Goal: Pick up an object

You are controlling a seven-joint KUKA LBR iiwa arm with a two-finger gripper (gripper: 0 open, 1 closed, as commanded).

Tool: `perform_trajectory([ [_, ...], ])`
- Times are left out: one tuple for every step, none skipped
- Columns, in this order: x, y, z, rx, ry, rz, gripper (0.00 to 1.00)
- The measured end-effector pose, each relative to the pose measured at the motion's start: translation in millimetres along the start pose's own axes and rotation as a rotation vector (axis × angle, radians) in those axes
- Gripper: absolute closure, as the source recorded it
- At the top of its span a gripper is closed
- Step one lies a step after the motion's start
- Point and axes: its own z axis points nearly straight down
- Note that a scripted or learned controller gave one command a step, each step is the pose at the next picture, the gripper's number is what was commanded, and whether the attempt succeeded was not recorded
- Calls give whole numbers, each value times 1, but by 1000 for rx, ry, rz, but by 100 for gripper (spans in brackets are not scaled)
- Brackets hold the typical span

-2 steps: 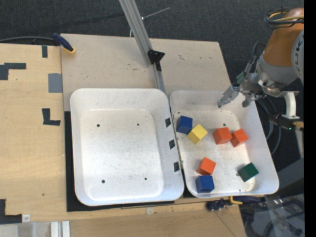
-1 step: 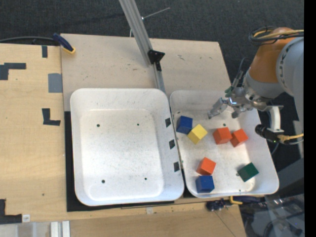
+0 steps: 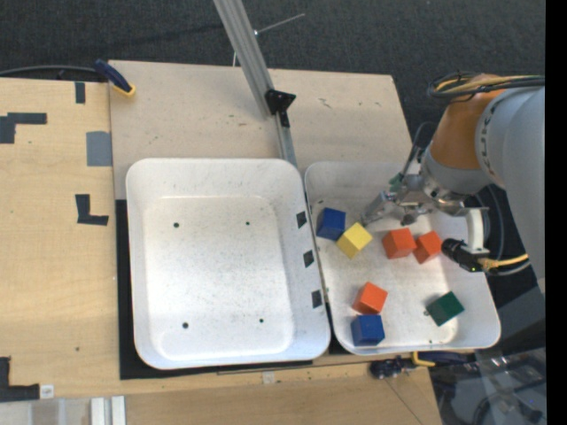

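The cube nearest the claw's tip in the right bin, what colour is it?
Yellow cube, seen clearly in the camera view, beside a blue cube.

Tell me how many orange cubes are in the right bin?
3. Two orange cubes sit side by side near the gripper: one, the other to its right. The third lies lower, just above a blue cube. The arm may hide more.
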Motion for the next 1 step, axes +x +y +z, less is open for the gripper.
perform_trajectory([
  [1, 1, -13, -3, 0, -1, 100],
])
